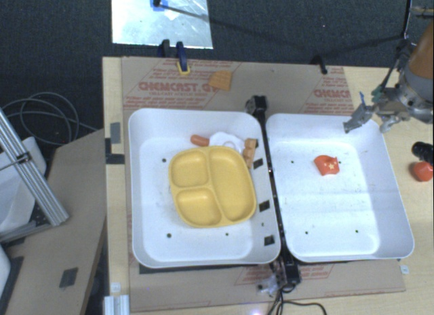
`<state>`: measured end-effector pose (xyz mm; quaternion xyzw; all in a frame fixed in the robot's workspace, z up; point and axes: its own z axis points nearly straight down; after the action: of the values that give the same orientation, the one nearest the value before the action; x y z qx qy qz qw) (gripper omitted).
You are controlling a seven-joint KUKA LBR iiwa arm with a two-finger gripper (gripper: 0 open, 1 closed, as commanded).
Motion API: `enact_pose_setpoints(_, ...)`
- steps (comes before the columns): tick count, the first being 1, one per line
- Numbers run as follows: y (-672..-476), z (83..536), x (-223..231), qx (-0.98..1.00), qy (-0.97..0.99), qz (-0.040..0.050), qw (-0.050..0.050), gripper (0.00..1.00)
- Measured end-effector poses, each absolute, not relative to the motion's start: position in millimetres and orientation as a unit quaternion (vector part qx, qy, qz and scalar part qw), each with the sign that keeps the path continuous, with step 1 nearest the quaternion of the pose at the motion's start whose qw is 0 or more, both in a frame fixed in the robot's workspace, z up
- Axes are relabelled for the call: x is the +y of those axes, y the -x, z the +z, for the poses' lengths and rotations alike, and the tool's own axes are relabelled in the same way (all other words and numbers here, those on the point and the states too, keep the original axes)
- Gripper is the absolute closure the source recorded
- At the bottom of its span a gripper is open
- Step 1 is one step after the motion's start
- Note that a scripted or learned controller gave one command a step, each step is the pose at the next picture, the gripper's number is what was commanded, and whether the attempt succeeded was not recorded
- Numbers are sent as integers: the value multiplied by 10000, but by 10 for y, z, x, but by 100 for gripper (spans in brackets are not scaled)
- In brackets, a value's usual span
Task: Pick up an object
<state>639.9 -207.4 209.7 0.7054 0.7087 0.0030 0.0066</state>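
Gripper at 2 o'clock over right bin far rim, fingers spread, nothing between them. Red object sits in that bin, toward 7 o'clock from gripper, apart. Left bin holds yellow divided tray. Cardboard underneath reads "CHEMCAST".

Dark blue-grey carpet surrounds the wooden bench; a shiny metal sheet lies beyond it, grey cables coil left.
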Motion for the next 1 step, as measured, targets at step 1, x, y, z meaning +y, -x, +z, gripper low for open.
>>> enact_pose_setpoints(1, -6264, 806, -1975, 7079, -7063, -20, -44, 0)
